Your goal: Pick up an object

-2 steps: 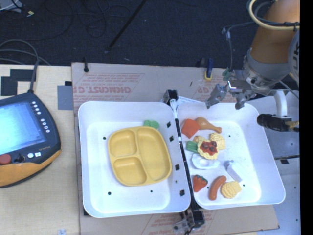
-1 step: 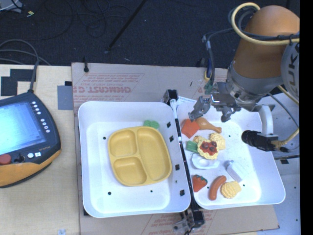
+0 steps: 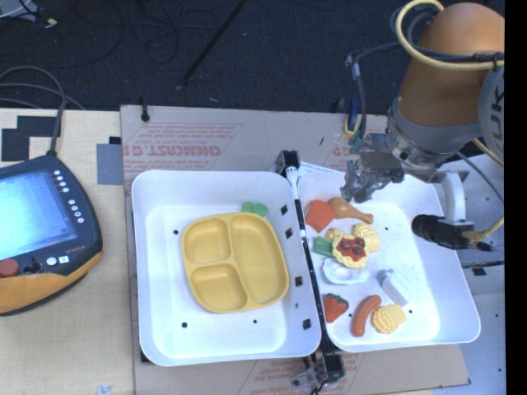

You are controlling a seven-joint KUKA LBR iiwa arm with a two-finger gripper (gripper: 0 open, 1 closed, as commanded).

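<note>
Evidently nothing lifted yet: gripper (image 3: 360, 189) poised just above the drumstick (image 3: 351, 211), grip impossible to tell. Toy food (image 3: 354, 249) just beside that drumstick, unpicked in the right bin (image 3: 457, 319).

Two white bins (image 3: 156, 319), one yellow tray (image 3: 235, 262), several toy foods (image 3: 354, 249).

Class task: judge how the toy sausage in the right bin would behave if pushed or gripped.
The sausage looks rounded and smooth, so it would probably roll or slip if nudged sideways. It appears to be moulded plastic, likely stiff and light. It touches the corn cob, which might shift too.
</note>
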